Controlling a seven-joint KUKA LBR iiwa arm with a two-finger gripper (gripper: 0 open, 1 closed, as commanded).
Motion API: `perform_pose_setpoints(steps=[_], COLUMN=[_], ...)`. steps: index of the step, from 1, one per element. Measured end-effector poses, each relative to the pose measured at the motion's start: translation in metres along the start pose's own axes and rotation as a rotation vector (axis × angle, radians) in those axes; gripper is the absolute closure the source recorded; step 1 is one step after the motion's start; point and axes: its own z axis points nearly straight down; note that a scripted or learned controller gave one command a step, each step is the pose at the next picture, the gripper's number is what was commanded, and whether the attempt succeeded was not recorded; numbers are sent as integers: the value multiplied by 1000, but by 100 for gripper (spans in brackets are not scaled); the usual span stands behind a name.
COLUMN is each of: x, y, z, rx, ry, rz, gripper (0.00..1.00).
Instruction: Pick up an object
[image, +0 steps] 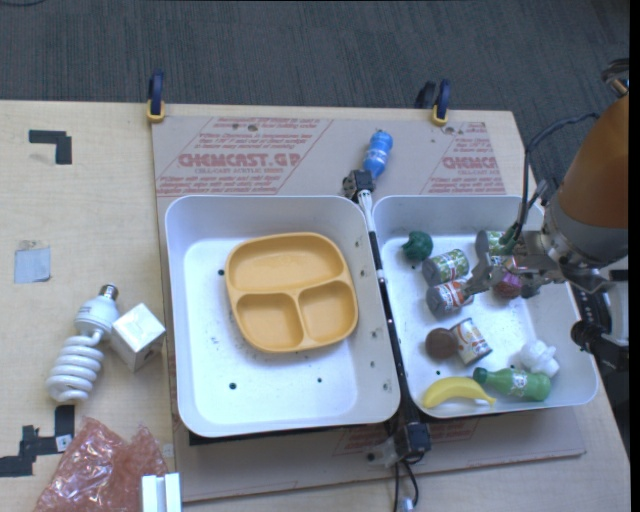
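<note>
Over the right-hand bin (570, 395), the gripper (505, 272) hangs low among small cans (447, 266) and a purple object (508, 284); whether it is open or grasping anything cannot be told from above. A banana (455, 392), a green bottle (515, 382) and a green lump (417, 244) lie nearby, while a yellow divided tray (292, 291) sits in the left bin (195, 390). Crowding is the hazard: packed cans could roll aside and leave the tool with nothing.
</note>
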Motion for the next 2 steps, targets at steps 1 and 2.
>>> perform_pose_setpoints(steps=[1,2], x=[7,7], y=[-40,-39], z=[137,127], rx=[0,-2], ry=[1,1], rz=[2,3], gripper=[0,100])
